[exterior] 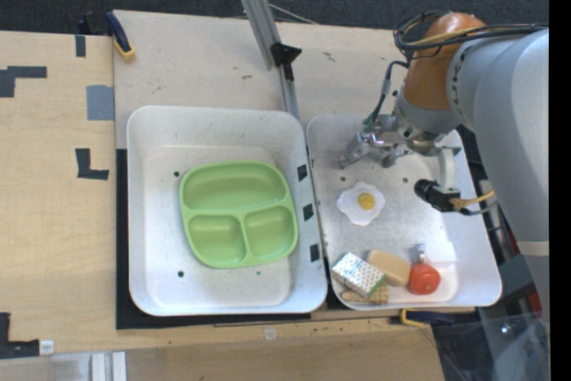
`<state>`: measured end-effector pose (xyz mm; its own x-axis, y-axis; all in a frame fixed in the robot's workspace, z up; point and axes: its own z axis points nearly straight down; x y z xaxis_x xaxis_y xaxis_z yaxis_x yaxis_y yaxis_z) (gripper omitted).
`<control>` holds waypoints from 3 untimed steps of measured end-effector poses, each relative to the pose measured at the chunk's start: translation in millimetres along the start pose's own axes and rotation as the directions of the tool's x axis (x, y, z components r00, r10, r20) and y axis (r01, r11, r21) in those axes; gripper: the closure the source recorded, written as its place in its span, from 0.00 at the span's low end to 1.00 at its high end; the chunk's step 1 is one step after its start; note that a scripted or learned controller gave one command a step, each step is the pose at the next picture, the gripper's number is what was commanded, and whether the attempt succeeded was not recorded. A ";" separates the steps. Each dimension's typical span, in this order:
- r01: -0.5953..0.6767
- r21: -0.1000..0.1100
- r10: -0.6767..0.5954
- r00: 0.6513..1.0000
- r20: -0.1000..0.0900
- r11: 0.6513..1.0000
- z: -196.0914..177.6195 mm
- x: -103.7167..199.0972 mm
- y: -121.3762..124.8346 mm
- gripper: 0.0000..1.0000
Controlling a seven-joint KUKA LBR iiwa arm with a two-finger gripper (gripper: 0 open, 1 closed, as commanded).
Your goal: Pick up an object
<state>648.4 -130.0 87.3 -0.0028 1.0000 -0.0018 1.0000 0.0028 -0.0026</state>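
Observation:
My gripper (pixel 368 160) hangs low over the far part of the right bin (pixel 473 232), its two metal fingers spread open with nothing between them. A toy fried egg (pixel 361 202) lies just nearer than the fingertips, apart from them. Along the bin's near edge lie a green and yellow packet (pixel 356 273), a tan wedge (pixel 390 265), a small cracker (pixel 376 292) and a red tomato (pixel 425 279). The grey arm with its orange band (pixel 428 76) comes in from the right.
The left bin (pixel 147 192) holds a green divided plate (pixel 239 213). A metal pole (pixel 254 0) slants down to the wall between the bins. A black connector with a yellow cable (pixel 437 192) hangs off the arm over the right bin.

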 end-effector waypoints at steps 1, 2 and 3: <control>0.001 -0.001 -0.001 1.000 0.000 1.000 -11.4 0.5 0.4 1.00; -0.001 -0.007 0.001 1.000 -0.002 1.000 -71.2 9.4 1.9 1.00; -0.001 -0.008 0.001 1.000 -0.001 1.000 -134.9 6.8 3.8 1.00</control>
<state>652.5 -122.9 222.2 -0.0016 1.0000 -0.0011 1.0000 0.0017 0.0050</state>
